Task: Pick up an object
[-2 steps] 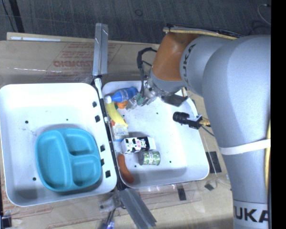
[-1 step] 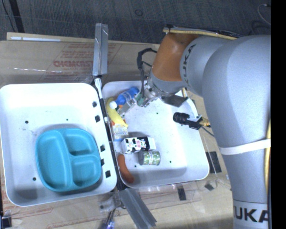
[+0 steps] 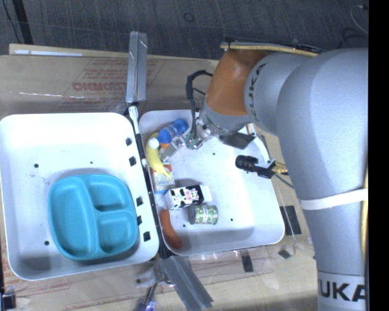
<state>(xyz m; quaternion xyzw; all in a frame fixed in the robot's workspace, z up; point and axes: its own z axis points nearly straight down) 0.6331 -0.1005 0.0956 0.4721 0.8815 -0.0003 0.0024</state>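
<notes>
Arm [image 3: 324, 148]: nearest the lens; grey bulk over the right of the scene, orange band [image 3: 230, 83] above the wrist, reaching down into the right bin.
Right bin [image 3: 262, 229]: shallow, white, holding the clutter along its left wall.
Gripper [image 3: 194, 140]: low at the far end of the right bin, just right of the blue bottle; too small and too shadowed to tell how far apart the fingers stand, and nothing seen between them.
Blue bottle [image 3: 175, 129]: far-left corner of the right bin, just left of the gripper, long axis slanting from near-left to far-right; likely the closest candidate.
Banana [image 3: 157, 161]: against the left wall, near side of the bottle, long axis running far to near.
Black-and-white box [image 3: 185, 196]: nearer again, mid-left of the bin, well apart from the gripper.
Green can [image 3: 206, 214]: on its side just near of the box.
Orange-red item [image 3: 170, 230]: near-left corner, hard against the wall.
Left bin [image 3: 26, 148]: carries a blue divided tray [image 3: 91, 216], well apart from the gripper.
Deciding relation: bottle lies left of the tool, almost touching; short leftward shift needed, judged from this view.
Progress: nothing lifted as far as can be seen.
</notes>
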